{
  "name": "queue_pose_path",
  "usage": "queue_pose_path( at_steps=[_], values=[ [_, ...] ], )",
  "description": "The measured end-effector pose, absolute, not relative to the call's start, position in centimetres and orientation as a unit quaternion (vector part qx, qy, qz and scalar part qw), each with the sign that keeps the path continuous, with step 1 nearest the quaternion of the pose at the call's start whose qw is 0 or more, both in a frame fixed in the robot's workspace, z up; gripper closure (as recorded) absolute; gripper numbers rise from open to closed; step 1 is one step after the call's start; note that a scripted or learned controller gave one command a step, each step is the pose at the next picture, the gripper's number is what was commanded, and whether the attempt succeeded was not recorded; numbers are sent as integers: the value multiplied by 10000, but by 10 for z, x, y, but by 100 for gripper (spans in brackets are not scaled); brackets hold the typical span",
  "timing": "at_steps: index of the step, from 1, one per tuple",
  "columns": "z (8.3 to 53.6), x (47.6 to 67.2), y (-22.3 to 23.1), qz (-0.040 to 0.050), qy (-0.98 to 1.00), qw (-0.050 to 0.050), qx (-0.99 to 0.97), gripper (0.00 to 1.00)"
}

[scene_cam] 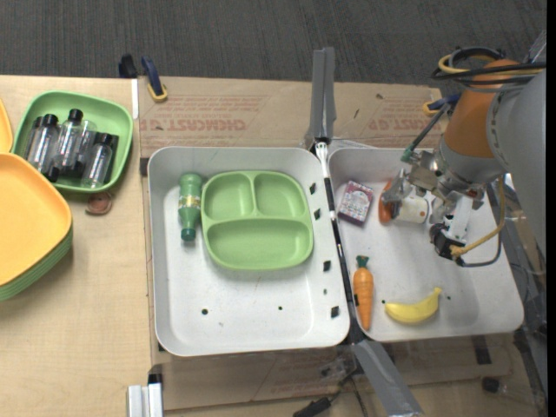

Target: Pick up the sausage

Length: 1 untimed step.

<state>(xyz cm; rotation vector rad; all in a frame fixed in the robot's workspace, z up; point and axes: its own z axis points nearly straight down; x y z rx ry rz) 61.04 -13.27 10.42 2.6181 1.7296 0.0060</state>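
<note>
Brown cardboard covers the bench [261,115] under two shallow white bins set side by side. Over the right bin [486,311] the grey arm [512,146] with its orange band reaches in from the right, and its gripper [408,202] hangs low near the bin's upper part. Right at its tip lies a small reddish piece that looks like the sausage [387,208], touching or nearly touching the gripper; from where I stand I cannot tell whether the pincer is spread or pressed together, nor whether it pinches the sausage. Just left of that sits a small purple-and-white packet [354,201]. Lower in the same bin a carrot [363,292] lies along the left wall, with a banana [413,307] just beside it to the right. Over in the left bin [174,320] rests a green divided plate [257,218], and a green bottle [189,205] lies beside its left edge. Farther left on the bench, a green tray [117,120] holds dark bottles, next to a stack of orange plates [30,233].
</note>
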Motion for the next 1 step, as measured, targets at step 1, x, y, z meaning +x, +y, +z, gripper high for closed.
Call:
queue_pose_path(
  at_steps=[1],
  values=[
    [103, 627, -170, 87, 5504, -135, 8347, 0]
  ],
)
